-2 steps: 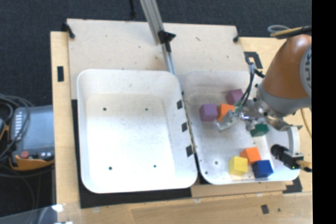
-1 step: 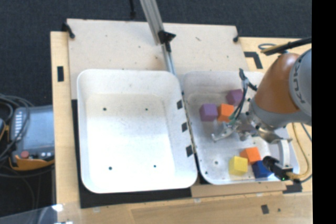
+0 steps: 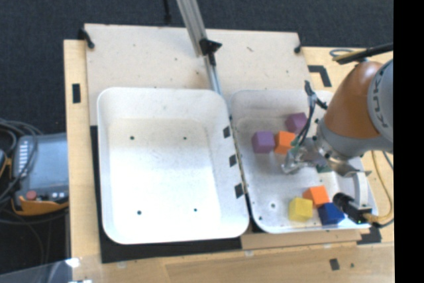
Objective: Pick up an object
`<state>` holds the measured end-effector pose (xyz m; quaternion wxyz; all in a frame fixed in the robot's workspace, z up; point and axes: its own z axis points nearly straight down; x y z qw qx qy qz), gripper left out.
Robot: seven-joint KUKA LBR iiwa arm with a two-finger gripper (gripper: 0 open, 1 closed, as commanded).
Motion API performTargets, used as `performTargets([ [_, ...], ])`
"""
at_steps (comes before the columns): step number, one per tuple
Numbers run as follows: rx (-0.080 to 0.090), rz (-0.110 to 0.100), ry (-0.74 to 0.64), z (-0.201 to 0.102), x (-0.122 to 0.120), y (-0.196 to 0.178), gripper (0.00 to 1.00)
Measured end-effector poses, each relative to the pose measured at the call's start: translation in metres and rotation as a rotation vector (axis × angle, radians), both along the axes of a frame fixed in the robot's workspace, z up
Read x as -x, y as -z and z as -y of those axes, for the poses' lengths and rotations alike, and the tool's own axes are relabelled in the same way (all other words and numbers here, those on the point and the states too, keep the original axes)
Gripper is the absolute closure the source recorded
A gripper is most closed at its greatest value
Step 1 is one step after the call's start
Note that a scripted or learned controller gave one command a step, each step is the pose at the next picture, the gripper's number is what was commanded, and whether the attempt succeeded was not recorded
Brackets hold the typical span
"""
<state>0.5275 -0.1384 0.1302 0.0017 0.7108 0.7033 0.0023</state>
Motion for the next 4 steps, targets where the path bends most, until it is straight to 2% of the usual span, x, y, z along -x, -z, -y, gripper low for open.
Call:
performTargets([
  [1,0.003,0.002,-0.004,0.011,0.003,-0.056,1.0],
  [2,0.003,0.002,-0.015,0.008,-0.006,-0.117,1.0],
  [3,0.002,-0.001,-0.015,0.009,-0.008,-0.148,1.0],
  [4,0.003,-0.004,-0.015,-0.026,-0.031,-0.141,1.0],
])
